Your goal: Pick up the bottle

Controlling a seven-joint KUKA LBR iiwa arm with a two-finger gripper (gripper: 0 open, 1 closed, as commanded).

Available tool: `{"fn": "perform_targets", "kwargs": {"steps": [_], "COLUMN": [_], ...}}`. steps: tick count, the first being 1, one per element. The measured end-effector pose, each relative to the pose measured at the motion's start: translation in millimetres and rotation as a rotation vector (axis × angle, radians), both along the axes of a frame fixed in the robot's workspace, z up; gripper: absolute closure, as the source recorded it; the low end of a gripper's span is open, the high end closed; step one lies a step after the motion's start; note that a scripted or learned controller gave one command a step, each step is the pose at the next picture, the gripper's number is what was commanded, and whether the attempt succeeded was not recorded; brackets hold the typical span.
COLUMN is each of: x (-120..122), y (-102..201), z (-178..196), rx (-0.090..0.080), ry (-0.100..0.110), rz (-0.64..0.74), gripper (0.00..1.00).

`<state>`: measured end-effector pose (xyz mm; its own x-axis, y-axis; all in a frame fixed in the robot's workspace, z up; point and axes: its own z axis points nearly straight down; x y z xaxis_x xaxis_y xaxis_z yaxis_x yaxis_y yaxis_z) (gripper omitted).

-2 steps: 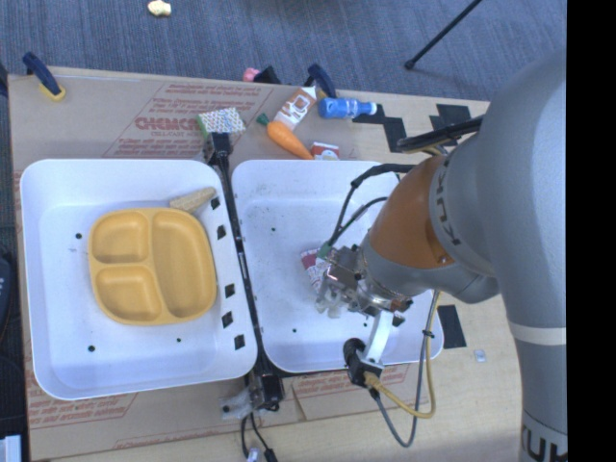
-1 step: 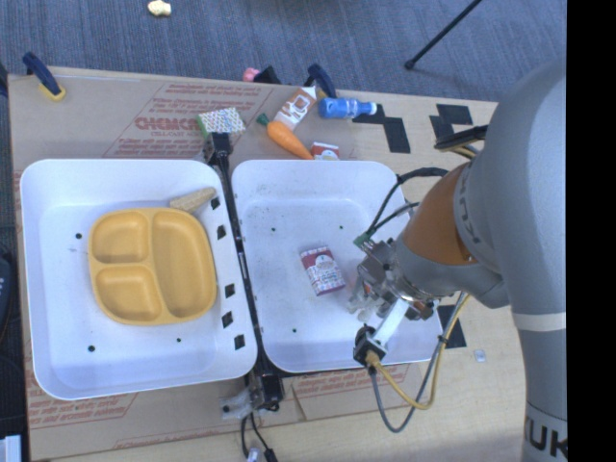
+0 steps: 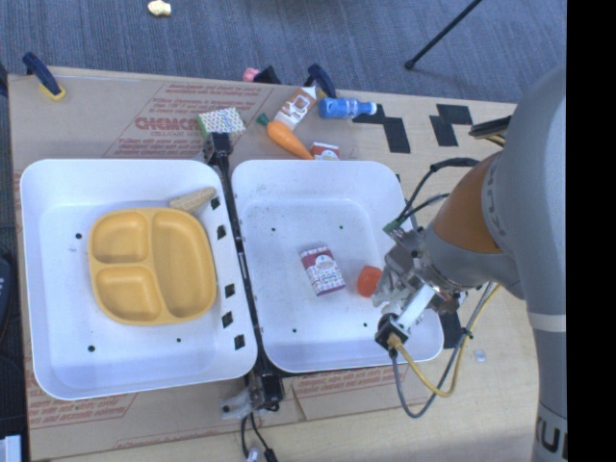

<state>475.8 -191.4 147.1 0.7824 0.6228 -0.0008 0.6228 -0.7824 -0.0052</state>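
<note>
My gripper (image 3: 390, 292) hangs low over the right side of the right bin (image 3: 289, 176), near its right wall. Touching its left side lies a small orange-red object (image 3: 369, 280); the wrist hides part of it, so I cannot tell what it is or whether it is held. A blue bottle (image 3: 344, 109) lies on the cardboard behind the right bin, outside it. Beside it lies a white bottle with an orange end (image 3: 295, 109). Both bottles are far from the gripper.
A small red-brown carton (image 3: 321, 269) lies in the middle of the right bin. The left bin (image 3: 48, 287) holds a yellow divided plate (image 3: 152, 264) and a tan strip (image 3: 193, 200). A carrot (image 3: 288, 140), a small box (image 3: 325, 150) and a checkered packet (image 3: 221, 121) lie behind the bins.
</note>
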Motion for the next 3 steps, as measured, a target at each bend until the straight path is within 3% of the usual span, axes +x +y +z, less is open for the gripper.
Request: {"fn": "perform_targets", "kwargs": {"steps": [1, 2, 3], "x": [0, 0, 0], "y": [36, -19, 24], "z": [47, 27, 37], "rx": [-0.001, -0.002, 0.001], "ry": [0.001, 0.001, 0.004], "rz": [-0.226, -0.369, -0.457], "gripper": [1.00, 1.00, 1.00]}}
